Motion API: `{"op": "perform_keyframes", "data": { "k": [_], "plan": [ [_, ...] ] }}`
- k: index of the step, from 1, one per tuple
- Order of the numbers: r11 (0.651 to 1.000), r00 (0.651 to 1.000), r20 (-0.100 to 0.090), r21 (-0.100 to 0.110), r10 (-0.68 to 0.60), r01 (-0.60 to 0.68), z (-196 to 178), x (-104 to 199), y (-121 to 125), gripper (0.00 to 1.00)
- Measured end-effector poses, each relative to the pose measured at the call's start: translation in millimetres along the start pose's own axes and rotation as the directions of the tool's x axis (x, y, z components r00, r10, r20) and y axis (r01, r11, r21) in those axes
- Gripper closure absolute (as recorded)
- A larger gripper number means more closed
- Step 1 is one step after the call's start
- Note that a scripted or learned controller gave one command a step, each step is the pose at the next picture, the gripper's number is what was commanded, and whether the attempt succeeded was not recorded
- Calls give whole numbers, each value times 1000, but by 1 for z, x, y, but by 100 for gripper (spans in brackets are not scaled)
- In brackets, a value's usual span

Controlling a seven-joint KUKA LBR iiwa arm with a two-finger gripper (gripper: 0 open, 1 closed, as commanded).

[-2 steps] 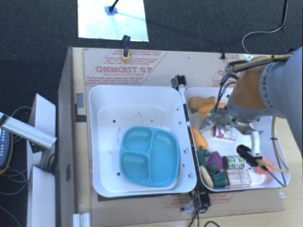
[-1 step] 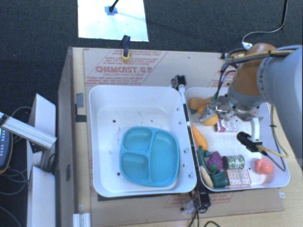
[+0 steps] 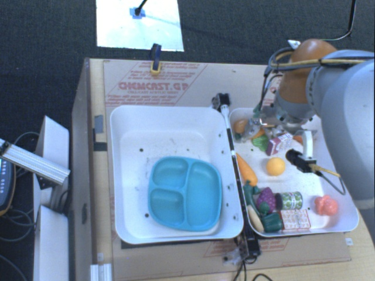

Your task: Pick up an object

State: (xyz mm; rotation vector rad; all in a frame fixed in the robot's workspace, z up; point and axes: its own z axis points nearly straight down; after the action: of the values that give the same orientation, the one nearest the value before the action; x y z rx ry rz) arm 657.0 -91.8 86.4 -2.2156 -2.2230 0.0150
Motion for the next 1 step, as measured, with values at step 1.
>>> {"op": "perform_keyframes", "data": {
  "k": [1],
  "plan": [
    [1000, 1000, -3, -11, 2, -2, 2, -56, -32, 0]
  ]
}}
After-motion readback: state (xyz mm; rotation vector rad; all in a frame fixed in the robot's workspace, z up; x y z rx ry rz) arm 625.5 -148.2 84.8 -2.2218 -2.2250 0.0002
